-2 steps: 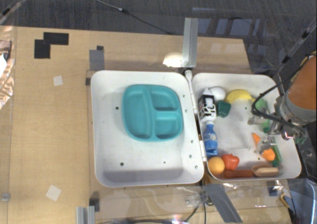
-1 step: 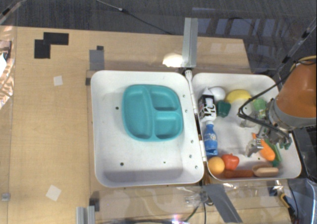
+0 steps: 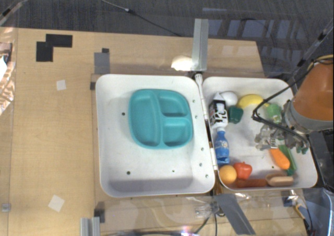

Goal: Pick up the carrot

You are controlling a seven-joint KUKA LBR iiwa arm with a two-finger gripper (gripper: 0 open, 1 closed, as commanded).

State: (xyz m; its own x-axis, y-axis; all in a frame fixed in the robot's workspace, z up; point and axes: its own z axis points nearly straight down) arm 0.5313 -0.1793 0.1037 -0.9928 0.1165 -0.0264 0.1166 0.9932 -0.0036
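The carrot, orange with a green top, lies slanted near the right wall of the right bin. My gripper hangs just above and to the left of the carrot's upper end, under the orange-banded wrist. Its metal parts overlap the carrot's tip, and I cannot make out whether anything is gripped.
The right bin also holds a blue bottle, a black-and-white bottle, a lemon, a green fruit, an orange, a red tomato and a sausage. A teal divided tray sits in the left bin.
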